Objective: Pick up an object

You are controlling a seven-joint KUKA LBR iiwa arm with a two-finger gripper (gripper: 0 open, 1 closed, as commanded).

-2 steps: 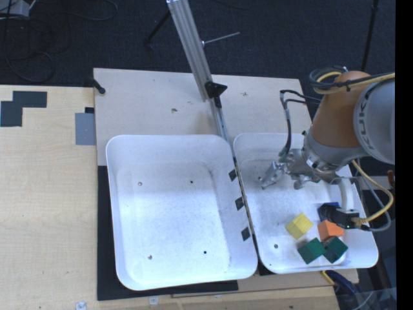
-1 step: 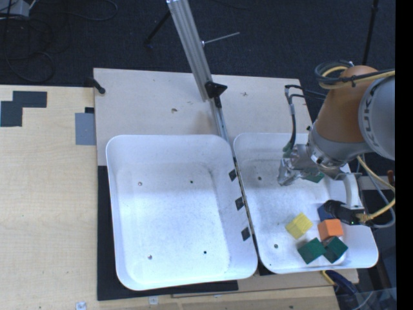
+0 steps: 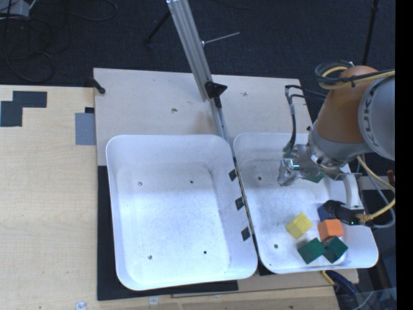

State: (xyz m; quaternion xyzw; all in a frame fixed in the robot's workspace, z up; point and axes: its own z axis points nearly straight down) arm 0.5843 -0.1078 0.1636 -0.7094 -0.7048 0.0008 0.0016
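My gripper (image 3: 287, 172) hangs over the upper middle of the right bin (image 3: 271, 250), under the grey and orange arm that reaches in from the right. A small green piece (image 3: 315, 177) shows just right of the gripper, and I cannot tell whether it is held. Several blocks lie in the bin's lower right corner: a yellow block (image 3: 299, 226), an orange block (image 3: 331, 228), two dark green blocks (image 3: 311, 250) (image 3: 335, 248) and a blue block (image 3: 322, 211) half hidden by a black cable end. The gripper is up and left of this cluster, apart from it.
The left bin (image 3: 129, 173) lies beside the right one, with black clips along the shared wall (image 3: 239, 202). A slanted aluminium bar (image 3: 193, 50) rises behind the bins. Cables (image 3: 371, 215) trail from the arm over the right bin's right edge.
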